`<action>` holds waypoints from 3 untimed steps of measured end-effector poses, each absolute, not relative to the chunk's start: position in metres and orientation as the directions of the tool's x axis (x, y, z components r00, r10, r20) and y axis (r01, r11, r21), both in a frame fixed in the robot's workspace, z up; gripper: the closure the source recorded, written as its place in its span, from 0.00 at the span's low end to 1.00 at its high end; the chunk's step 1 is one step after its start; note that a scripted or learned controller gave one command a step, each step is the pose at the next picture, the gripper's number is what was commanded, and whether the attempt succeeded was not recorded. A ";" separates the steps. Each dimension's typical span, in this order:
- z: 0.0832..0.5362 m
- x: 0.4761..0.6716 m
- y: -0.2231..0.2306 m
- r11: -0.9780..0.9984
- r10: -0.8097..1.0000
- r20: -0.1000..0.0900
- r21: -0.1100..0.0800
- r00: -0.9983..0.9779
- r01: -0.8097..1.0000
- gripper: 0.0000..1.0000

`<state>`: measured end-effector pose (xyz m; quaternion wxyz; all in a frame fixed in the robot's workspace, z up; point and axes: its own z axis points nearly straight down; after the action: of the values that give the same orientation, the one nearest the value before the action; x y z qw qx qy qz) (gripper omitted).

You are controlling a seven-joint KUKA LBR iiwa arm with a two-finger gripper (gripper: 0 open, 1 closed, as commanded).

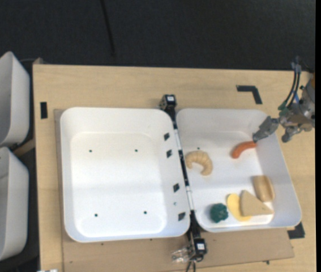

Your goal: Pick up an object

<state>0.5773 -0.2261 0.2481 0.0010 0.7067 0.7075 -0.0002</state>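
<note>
Five items are lying in the right bin (273,152): croissant (200,162), orange sausage (243,149), bread roll (264,187), cheese wedge (251,206), green lump (219,212). The left bin (115,171) is sitting beside it on the wooden bench (120,86). The gripper (279,128) is hovering at the right rim, its state impossible to tell.

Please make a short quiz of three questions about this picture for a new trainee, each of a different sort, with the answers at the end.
1. True or false: the croissant lies in the left bin.
2. Which item lies nearest the end effector? A) green ball B) orange sausage C) bread roll
3. Fill in: the cheese wedge rests partly on a ____ disc.

Key: 1 false, it lies in the right bin; 2 B; 3 yellow.
</note>
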 end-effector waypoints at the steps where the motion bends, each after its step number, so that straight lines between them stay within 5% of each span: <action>1: 0.110 0.669 -0.229 0.000 1.000 -0.001 0.000 0.000 1.000 0.00; 2: 0.285 0.627 -0.230 -0.001 1.000 -0.004 0.011 0.001 1.000 0.00; 3: 0.388 0.613 -0.189 0.006 1.000 -0.003 0.013 -0.006 1.000 0.00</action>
<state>0.6127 -0.1888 0.3876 0.0057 0.7049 0.7092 0.0035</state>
